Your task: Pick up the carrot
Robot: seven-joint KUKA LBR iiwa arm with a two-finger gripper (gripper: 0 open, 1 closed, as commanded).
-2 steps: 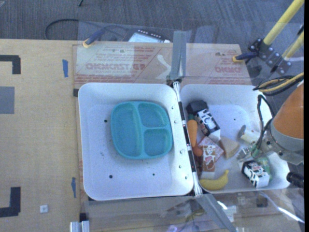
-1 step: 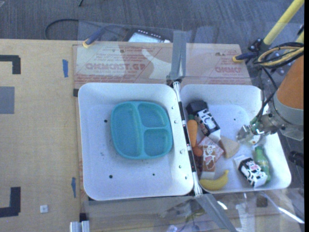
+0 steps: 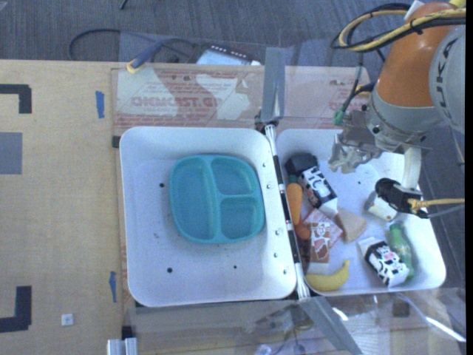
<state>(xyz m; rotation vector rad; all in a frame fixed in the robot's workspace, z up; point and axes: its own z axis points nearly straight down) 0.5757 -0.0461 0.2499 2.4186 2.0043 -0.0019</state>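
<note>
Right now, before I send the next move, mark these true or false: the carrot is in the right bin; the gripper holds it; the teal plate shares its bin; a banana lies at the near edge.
1. The carrot lies in the right bin, along its left wall. True.
2. The gripper holds the carrot. False: it hangs apart, over the bin's far part.
3. The teal divided plate shares the carrot's bin. False: it sits in the left bin.
4. A banana lies at the right bin's near edge. True.

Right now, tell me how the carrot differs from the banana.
The carrot is orange and straight; the banana is yellow and curved. The carrot lies along the right bin's left wall, the banana by its near edge. Both lie flat in that bin, apart from the gripper.
</note>
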